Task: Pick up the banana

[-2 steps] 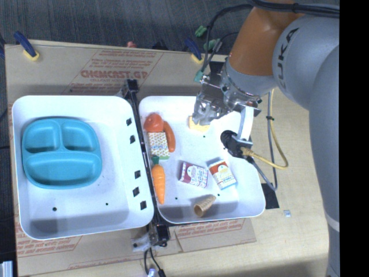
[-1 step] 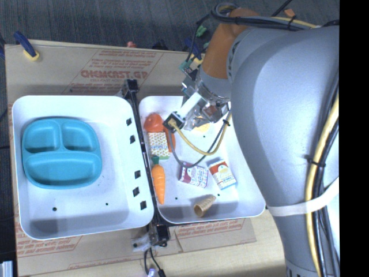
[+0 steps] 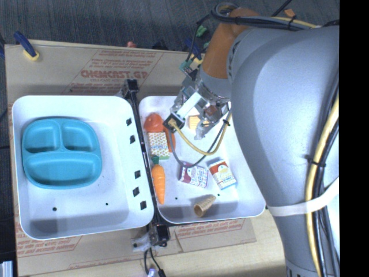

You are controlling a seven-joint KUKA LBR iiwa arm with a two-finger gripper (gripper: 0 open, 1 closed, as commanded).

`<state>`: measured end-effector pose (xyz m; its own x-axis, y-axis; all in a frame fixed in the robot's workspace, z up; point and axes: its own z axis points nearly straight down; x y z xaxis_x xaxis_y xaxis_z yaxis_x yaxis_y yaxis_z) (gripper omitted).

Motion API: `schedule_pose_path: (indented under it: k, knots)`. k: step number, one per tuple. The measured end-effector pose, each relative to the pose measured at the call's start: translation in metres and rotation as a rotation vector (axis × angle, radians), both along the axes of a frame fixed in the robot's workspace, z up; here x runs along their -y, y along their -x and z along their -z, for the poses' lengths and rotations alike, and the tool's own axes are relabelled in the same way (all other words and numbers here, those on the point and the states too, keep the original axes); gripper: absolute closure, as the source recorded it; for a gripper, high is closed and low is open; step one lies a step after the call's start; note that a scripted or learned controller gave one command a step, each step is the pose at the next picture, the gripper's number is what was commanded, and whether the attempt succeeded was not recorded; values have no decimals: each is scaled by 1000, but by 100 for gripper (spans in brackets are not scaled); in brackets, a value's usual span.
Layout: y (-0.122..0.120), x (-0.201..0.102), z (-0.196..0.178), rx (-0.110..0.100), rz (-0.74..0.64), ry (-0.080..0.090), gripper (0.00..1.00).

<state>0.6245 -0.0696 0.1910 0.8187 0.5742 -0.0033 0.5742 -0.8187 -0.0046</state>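
Claw (image 3: 188,118) low in the bin (image 3: 249,208); I cannot tell its state.
Banana (image 3: 194,122) beneath: probably light, soft; I'd pinch mid-body.

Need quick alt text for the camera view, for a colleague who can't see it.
The end effector hangs over the right bin, above a carrot, two small cartons and an ice cream cone. A blue divided tray sits in the left bin.
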Motion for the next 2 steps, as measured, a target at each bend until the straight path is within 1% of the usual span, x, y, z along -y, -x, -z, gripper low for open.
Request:
schedule_pose_path:
  k: [1,2]
  knots:
    - [10,37,95,10,10,3,0]
    - [112,49,100,-2,101,-1,0]
